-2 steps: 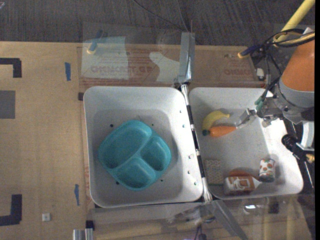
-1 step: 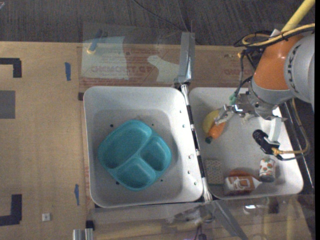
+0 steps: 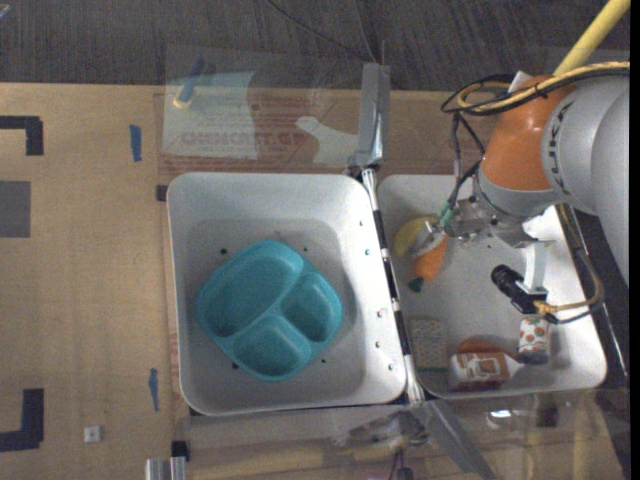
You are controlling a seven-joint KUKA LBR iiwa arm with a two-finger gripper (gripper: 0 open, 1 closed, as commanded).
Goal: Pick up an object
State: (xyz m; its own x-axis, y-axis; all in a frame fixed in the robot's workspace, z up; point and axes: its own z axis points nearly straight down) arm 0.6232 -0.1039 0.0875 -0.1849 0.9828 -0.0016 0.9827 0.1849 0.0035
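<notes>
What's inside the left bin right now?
The left bin holds a teal divided plate, with three empty compartments. Anything beneath the plate is covered.

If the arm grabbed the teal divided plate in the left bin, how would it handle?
The teal plate looks like rigid moulded plastic, so probably stiff and light. Its glossy, rounded rim may slip between fingers. Lying flat in the left bin, it seems unlikely to roll or tip.

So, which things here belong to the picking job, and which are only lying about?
Part of the job:
- gripper, low in the right bin
- yellow and orange fruit-like pieces beside it
- bottle with orange label
- small patterned cup

Lying about:
- teal divided tray in the left bin
- blue tape marks on the bench
</notes>
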